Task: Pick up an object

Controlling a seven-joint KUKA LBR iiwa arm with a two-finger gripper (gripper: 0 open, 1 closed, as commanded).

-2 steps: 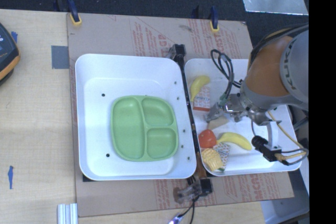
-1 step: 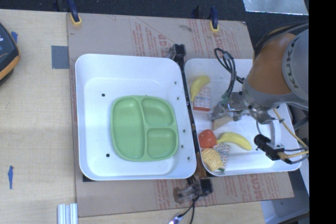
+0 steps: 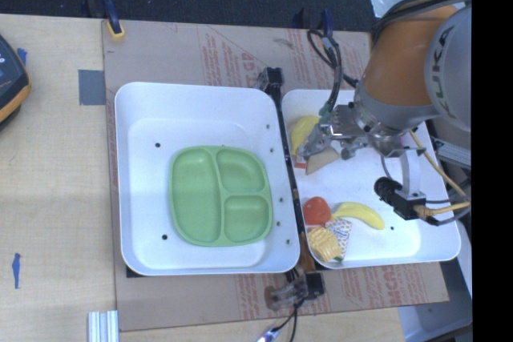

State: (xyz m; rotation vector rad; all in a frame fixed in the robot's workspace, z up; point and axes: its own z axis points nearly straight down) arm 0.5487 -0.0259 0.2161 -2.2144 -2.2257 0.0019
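Observation:
My gripper [image 3: 327, 144] is down in the upper left part of the right bin [image 3: 417, 248], with the grey and orange arm [image 3: 409, 68] above it. It sits just over a tan wedge-shaped piece [image 3: 321, 162] and right beside a yellow curved fruit [image 3: 302, 130]. The arm's body hides how the gripper meets them. Lower in the same bin lie a red tomato [image 3: 317, 210], a yellow banana [image 3: 361, 214], a corn cob [image 3: 323, 243] and a small white patterned item [image 3: 341, 231].
The left bin [image 3: 136, 116] holds a green divided plate [image 3: 220, 195]. Black cables and a bracket [image 3: 398, 196] hang from the wrist over the right bin. A dark clip [image 3: 272, 78] stands at the bins' shared top edge.

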